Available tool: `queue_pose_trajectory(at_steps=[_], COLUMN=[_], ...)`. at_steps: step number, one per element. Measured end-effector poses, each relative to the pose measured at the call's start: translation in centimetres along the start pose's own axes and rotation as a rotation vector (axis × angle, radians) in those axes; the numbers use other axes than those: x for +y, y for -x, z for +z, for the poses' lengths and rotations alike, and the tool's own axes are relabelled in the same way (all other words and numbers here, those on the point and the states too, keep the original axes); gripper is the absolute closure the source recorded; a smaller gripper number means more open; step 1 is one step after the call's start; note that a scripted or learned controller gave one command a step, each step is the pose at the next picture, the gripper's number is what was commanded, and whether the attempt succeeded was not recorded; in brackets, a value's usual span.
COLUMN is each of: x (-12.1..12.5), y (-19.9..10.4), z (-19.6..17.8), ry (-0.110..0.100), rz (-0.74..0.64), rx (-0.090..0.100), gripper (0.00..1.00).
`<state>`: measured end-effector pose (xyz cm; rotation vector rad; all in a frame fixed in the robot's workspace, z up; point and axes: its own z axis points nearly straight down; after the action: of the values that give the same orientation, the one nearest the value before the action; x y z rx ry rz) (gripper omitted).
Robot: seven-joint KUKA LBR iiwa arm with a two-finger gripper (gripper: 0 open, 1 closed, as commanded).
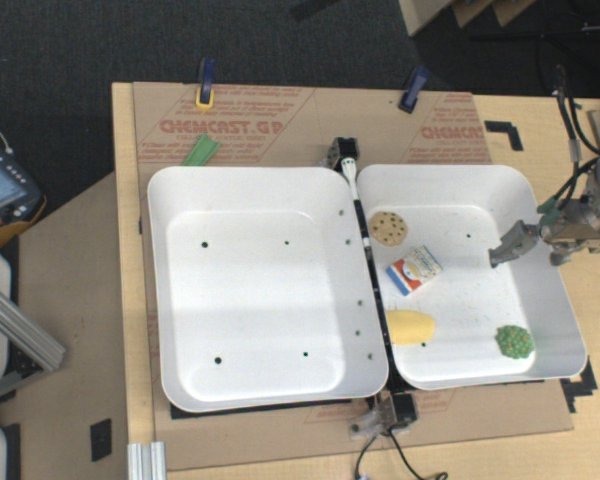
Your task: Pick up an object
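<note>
The right bin (480, 190) holds a round tan cookie (387, 228) near its left wall. Below that lies a small white carton with blue and red print (414, 270). A yellow object (410, 327) rests by the front left corner and a green broccoli-like piece (515, 341) by the front right. My gripper (532, 249) hangs over the bin's right side, above and apart from all of them, with nothing seen in it.
The left bin (170, 268) sits beside the right one, with a black divider strip (365, 258) between them. Both rest on a brown board (280, 118) held by blue clamps (205, 74) at the back. Cables (575, 138) trail near the arm at right.
</note>
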<state>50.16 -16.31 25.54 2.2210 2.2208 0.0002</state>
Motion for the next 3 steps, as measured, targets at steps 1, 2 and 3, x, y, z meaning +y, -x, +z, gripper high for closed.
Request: queue_pose_trajectory(at_steps=[1,2,3], x=[0.1,-2.0,-2.2], y=[0.0,3.1,-4.9], z=[-1.1,-14.6,-9.2], ry=[0.003,0.017,-0.006], rz=[-0.001,0.003,-0.008], rx=[-0.002,-0.007,0.004], gripper=[1.00,1.00,1.00])
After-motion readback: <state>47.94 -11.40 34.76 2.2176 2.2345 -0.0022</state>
